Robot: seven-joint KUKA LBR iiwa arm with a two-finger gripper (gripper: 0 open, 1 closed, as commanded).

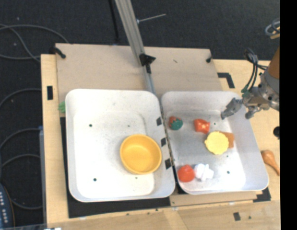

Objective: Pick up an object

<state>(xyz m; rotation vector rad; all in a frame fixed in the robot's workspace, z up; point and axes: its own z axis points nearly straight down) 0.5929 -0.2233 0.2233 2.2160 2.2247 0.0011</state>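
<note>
Two shallow white bins are seen side by side on the worktop (114, 66); the left bin (90, 114) is occupied by a yellow bowl (140, 154) set upright near its lower right part; the right bin (244, 166) is strewn with small objects; a green and red piece (175, 123) is seen by the bin's left wall, a small red object (202, 125) just to its right, and a yellow round object (217, 143) further right, touching an orange piece (229, 139) at its right side; a red ball (185, 173) and a white object (203, 171) are placed next to each other near the lower edge; an orange item (269, 160) is seen on the worktop outside the right bin; the gripper (240, 108) is held above the upper right corner of the right bin, with its two fingers spread apart and nothing between them; it is kept well apart from the objects below
</note>
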